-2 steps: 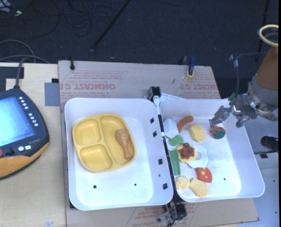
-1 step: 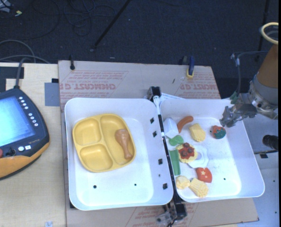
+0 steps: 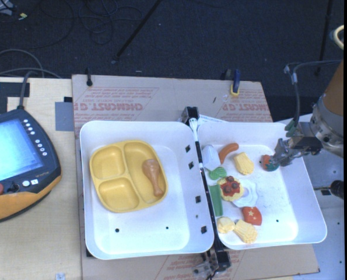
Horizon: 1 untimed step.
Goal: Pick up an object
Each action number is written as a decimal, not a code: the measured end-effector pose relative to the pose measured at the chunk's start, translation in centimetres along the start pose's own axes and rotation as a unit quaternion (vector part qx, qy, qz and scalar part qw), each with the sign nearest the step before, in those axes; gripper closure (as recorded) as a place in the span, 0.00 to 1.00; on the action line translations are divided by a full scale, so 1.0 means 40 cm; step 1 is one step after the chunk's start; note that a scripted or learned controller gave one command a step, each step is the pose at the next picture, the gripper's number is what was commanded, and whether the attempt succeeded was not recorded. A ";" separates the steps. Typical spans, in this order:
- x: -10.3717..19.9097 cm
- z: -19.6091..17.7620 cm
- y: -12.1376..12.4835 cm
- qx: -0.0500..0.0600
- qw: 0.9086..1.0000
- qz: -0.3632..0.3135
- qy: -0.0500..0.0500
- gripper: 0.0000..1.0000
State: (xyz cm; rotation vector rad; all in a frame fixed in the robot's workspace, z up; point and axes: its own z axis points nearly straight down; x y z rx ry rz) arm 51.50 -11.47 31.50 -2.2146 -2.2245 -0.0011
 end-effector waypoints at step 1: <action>0.221 0.289 -0.062 0.010 1.000 -0.001 0.002 1.00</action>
